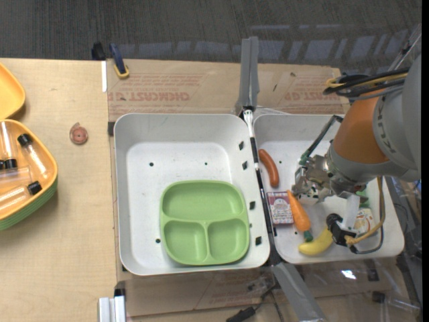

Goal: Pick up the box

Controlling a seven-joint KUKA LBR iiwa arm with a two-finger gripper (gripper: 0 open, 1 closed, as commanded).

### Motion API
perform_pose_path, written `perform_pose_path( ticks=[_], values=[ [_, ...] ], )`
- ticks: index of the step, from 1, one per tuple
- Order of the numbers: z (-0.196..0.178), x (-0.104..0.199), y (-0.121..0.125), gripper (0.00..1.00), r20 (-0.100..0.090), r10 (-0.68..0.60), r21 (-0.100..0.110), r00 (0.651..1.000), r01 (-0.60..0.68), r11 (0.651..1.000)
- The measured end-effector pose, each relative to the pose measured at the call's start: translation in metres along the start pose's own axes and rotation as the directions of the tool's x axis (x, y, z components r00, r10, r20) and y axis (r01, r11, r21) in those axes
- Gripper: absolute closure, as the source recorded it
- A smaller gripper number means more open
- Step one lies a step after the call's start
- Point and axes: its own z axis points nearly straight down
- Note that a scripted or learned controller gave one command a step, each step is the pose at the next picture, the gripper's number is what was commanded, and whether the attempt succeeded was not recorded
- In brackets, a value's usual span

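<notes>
**Gripper low in right bin, box near divider**

Two white bins side by side on a bench. In the left bin (134,180), a green tray (204,221) with three compartments, lying flat toward the near side. In the right bin (395,237), several small things along its left part: a sausage (269,167) lying lengthwise near the divider; below it the box (279,208), small, purple and red, flat on the floor just beside the divider; a carrot (299,211) slanted along the box's right edge, touching or nearly touching it; a banana (316,243) at the near side, just below the carrot's tip.

Reaching in from the right, the arm (379,136), grey with an orange band. Gripper (310,183) low over the middle of the right bin, just right of the carrot and the box, apart from the box. Cannot tell how the pincer stands: too dark and cluttered there. Nothing seen held.

Left of the bins, on the bench: a yellow tray (41,180) with small vials, and a small round pink object (79,135). Behind the bins, cardboard (174,89) with red print.
</notes>
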Motion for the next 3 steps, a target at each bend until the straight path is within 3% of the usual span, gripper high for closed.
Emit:
perform_pose_path(
  ticks=[1, 2, 3],
  values=[
    [0.000, -0.076, -0.023, 1.00, 0.001, -0.073, -0.001, 0.997, 0.073, 0.997],
    [-0.035, -0.015, -0.053, 1.00, 0.000, -0.125, -0.001, 0.992, 0.125, 0.992],
    [0.000, -0.016, -0.054, 1.00, 0.002, 0.006, -0.002, 1.000, -0.006, 1.000]
  ],
)
